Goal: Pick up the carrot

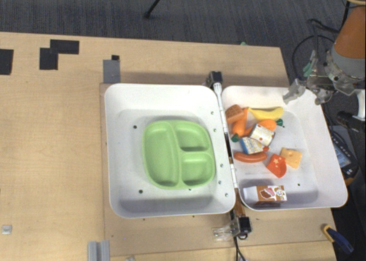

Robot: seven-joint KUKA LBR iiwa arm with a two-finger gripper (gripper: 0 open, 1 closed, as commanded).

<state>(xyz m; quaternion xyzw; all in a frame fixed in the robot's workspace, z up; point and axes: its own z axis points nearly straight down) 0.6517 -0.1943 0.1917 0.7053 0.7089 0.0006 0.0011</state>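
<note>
A grey arm (350, 36) with an orange band reaches in from 3 o'clock, its gripper (306, 87) hanging over the upper right rim of the right bin (329, 157). How far apart the fingers stand cannot be told from this angle, and nothing shows between them.

The carrot (240, 122) lies in the upper left part of the right bin, at about 8 o'clock from the gripper and well apart from it, close to the divider between the 2 bins. It sits in a huddle of toy food: a brown piece (234, 111) touching it at 12 o'clock, a banana (267, 114) at 3 o'clock, a small carton (262, 134) just beside it toward 4 o'clock, and a blue-and-white piece (248, 145) at 5 o'clock. A sausage (250, 157) lies below these. Toward 4 o'clock of the pile rest a red piece (277, 166) and a cheese wedge (291, 157), touching each other. A brown-labelled box (270, 193) lies apart at the bin's 6 o'clock edge.

The left bin (123, 139) holds a green tray (178, 153) with 3 compartments, near its centre. Both bins sit on a wooden bench (51, 157).
</note>
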